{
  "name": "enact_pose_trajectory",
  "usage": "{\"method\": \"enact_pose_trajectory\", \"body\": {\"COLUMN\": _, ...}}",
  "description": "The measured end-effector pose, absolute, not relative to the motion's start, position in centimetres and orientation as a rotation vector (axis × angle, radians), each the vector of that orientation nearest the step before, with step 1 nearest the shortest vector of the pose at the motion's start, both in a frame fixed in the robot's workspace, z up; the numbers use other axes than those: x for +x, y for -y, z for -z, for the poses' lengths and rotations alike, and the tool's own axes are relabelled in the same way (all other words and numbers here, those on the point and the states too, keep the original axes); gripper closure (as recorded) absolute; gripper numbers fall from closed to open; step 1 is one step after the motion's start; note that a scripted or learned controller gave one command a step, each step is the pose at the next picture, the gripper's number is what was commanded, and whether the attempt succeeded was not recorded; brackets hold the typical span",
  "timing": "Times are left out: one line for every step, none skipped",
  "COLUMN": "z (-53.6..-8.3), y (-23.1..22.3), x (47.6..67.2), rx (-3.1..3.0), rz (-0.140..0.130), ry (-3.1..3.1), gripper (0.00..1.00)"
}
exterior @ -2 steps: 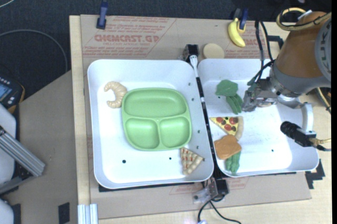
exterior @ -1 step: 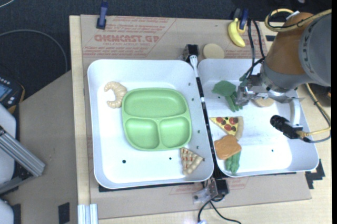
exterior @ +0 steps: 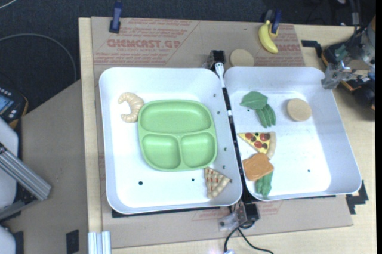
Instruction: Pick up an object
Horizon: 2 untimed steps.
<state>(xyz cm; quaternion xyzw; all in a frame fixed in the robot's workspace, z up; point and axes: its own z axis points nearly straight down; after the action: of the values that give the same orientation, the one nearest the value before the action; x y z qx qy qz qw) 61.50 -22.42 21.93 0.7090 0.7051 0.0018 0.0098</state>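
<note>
The right bin (exterior: 322, 151) holds a green leafy toy (exterior: 258, 105), a round tan disc (exterior: 298, 110), a pizza slice (exterior: 258, 141), an orange toast-like piece (exterior: 258, 166) and a small green piece (exterior: 264, 185) under it. In the left bin (exterior: 116, 145) a green divided plate (exterior: 177, 133) lies in the middle. A tan curled pastry (exterior: 130, 107) rests at the plate's upper left. A tan wedge with a lattice pattern (exterior: 215, 181) lies near that bin's front right corner.
A toy banana (exterior: 268, 38) and another tan disc (exterior: 242, 58) lie on the cardboard behind the right bin. Blue clamps (exterior: 116, 17) hold the board's back edge. Metal hardware and cables (exterior: 349, 65) crowd the right bin's far right corner.
</note>
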Motion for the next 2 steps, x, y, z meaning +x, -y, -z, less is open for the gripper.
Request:
{"method": "enact_pose_trajectory", "body": {"z": -8.5, "y": 22.3, "x": 67.1, "rx": 2.213, "rz": -0.011, "ry": -2.221, "gripper": 1.00}}
{"method": "enact_pose_trajectory", "body": {"z": -8.5, "y": 16.1, "x": 57.6, "rx": 2.229, "rz": 0.004, "ry": -2.228, "gripper": 1.00}}
